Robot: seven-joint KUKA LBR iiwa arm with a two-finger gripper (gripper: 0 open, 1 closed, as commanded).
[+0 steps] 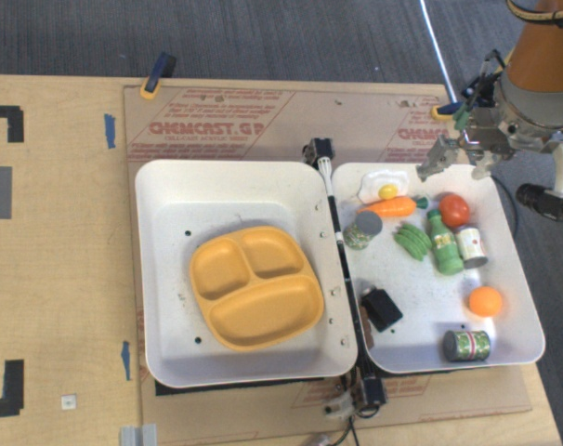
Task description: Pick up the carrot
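Observation:
The orange carrot (394, 207) lies on its side near the back left of the right bin (518, 277), just below a fried egg toy (383, 190). My gripper (456, 162) hovers over the back rim of that bin, up and to the right of the carrot and apart from it. Its two fingers (432, 163) are spread open with nothing between them.
Around the carrot lie a grey-green can (362, 229), a green pea pod (412, 241), a green bottle (441, 242), a tomato (455, 209) and a white can (470, 247). Nearer the front are an orange (485, 301), a green can (467, 345) and a black block (381, 309). The left bin (161, 203) holds a yellow divided plate (255, 287).

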